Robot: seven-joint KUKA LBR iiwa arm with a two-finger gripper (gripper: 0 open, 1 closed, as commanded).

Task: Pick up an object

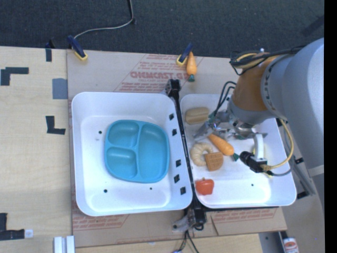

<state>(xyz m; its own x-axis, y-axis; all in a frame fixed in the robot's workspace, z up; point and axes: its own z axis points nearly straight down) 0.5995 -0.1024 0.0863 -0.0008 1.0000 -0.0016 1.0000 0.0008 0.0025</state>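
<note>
Currently | carrot touching end effector tip | grip state: cannot tell | right bin

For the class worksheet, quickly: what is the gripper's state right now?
Gripper: low in the right bin, by the carrot; open, shut or holding cannot be told.

The arm is a thick, smooth grey cylinder with an orange band above the wrist. Yellow and black cables loop around it, ending in a black connector at five o'clock.
</note>
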